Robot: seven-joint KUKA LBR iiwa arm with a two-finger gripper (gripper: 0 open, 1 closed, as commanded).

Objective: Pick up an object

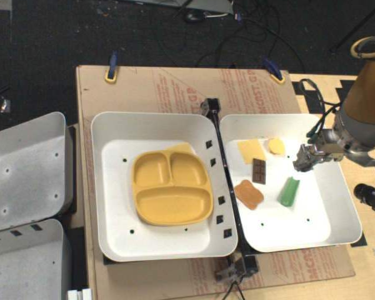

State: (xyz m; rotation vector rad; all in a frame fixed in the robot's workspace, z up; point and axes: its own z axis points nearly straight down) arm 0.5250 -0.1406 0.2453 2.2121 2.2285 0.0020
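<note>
The right bin (312,227) holds several small items: a green block (289,191), an orange-brown piece (249,194), a dark brown bar (259,170), a pale yellow square (250,149) and a small yellow lump (276,145). My gripper (303,160) hangs over the right bin's upper right part, just above and to the right of the green block. Nothing shows between its fingers. The arm's grey wrist and orange band (365,95) reach in from the right.
The left bin (112,230) bears a yellow divided tray (172,188). A black divider (222,167) runs between the bins. White lids (25,167) lie left of the bench. Cables cross the dark floor behind.
</note>
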